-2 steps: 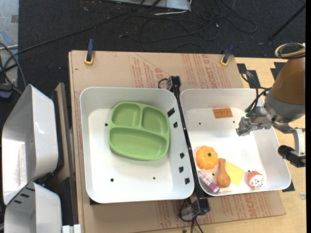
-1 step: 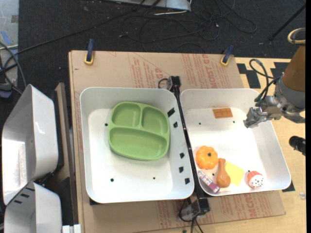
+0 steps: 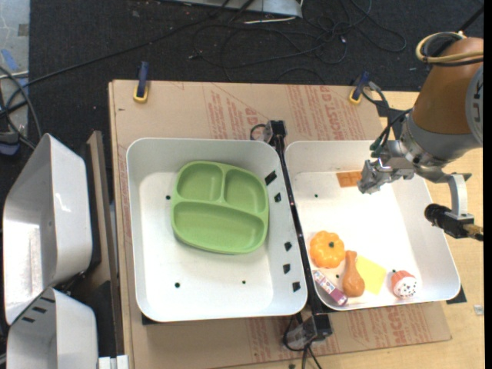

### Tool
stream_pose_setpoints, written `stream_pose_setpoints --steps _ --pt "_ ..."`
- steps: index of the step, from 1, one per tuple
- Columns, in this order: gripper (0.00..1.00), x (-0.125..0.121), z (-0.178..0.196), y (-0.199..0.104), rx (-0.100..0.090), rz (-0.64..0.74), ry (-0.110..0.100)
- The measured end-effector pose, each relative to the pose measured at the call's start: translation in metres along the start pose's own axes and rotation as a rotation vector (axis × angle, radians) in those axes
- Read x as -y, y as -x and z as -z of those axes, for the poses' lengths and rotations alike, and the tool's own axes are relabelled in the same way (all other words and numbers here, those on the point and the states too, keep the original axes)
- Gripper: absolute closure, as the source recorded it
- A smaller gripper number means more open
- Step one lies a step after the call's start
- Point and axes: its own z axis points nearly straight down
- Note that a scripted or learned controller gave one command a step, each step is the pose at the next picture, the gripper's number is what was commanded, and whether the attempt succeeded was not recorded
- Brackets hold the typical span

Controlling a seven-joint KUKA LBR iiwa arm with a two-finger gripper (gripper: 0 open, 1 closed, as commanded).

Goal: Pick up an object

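Nearest object: a small flat orange rectangular piece [image 3: 348, 178] lies on the floor of the right white bin [image 3: 430, 241], near its far wall, just left of the gripper [image 3: 373, 177].
Relation to gripper: the piece lies toward the bins' shared divider from the gripper; its long axis runs roughly parallel to the far wall.
Other candidates: an orange toy pumpkin [image 3: 326, 249], an orange-brown drumstick-shaped toy [image 3: 352, 275], a flat yellow piece [image 3: 371, 274], a pink and purple tube [image 3: 329, 286] and a white red-spotted toy [image 3: 403, 284] cluster at the right bin's near edge, well apart from the gripper.
Fingers: spread or pressed together cannot be told; nothing visibly pinched.
Left white bin [image 3: 154, 283]: holds a green divided plastic plate [image 3: 221, 207].
Surface: brown cardboard [image 3: 200, 106] under both bins.
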Motion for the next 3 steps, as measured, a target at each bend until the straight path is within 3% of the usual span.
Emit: stream_pose_setpoints --steps 3 --pt "1.0 -0.041 0.02 -0.171 -0.001 0.0 0.001"
